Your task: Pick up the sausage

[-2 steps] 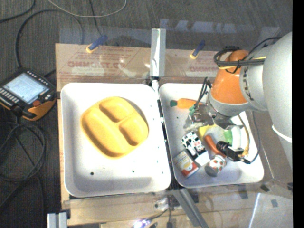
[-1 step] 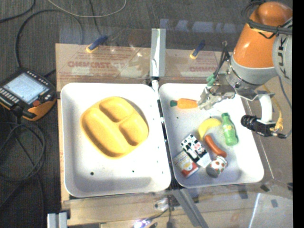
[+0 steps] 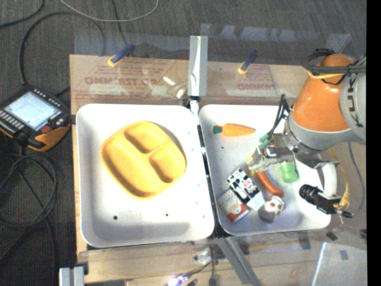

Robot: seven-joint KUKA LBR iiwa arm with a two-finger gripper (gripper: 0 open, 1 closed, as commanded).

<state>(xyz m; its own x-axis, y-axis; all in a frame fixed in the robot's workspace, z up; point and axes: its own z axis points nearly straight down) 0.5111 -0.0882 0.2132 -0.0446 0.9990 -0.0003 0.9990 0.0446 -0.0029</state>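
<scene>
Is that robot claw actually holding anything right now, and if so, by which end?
It cannot be told. The gripper sits right over the upper end of the sausage, but the wrist hides the contact.

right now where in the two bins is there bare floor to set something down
Left white bin: bare strip along the near edge and corners around the yellow divided plate. Right white bin: bare patch between the orange toy carrot and the black-and-white carton. Crowded near the red sausage, under the gripper.
</scene>
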